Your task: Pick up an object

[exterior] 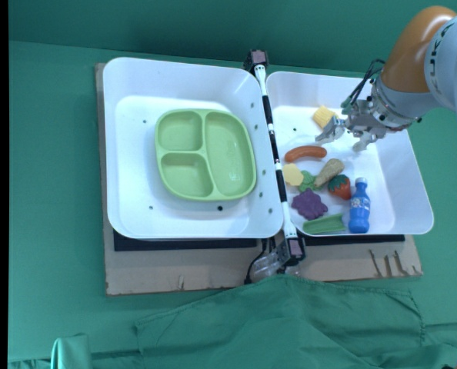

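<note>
Reaching in from the frame's upper right, the grey arm (436,48) hangs its gripper (350,131) above the right bin (413,183), fingers spread and nothing between them, so the pick looks not yet made. The left bin (128,129) holds a green divided plate (205,154). The right bin holds toy food, lower centre: sausage (305,154), blue bottle (359,206), purple grapes (309,204), strawberry (339,186), and a yellow wedge (324,116) just beside the gripper.

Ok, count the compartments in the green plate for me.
3. The green plate in the left bin has two smaller compartments on its left side, one behind the other, and one long compartment along its right side.
</note>
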Available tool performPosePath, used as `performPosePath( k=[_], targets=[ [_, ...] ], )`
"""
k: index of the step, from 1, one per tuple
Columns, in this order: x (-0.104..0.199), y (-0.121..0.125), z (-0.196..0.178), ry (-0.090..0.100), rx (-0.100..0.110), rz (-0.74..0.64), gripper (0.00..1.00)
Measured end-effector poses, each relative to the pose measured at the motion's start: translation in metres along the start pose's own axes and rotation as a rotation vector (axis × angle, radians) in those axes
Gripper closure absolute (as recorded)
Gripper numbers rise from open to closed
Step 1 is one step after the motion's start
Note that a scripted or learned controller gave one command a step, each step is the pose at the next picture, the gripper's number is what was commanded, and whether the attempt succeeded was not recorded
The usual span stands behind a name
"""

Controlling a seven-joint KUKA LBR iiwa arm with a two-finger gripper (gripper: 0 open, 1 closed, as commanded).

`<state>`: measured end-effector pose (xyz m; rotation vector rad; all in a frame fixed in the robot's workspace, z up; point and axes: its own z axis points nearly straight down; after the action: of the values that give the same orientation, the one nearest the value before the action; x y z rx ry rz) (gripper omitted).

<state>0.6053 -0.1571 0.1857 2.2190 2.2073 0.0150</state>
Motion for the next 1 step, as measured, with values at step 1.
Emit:
performPosePath(
  k=[1],
  targets=[
    [0.0373,0.0937,0.0039,-0.004,0.017,-0.012,0.00]
  ],
)
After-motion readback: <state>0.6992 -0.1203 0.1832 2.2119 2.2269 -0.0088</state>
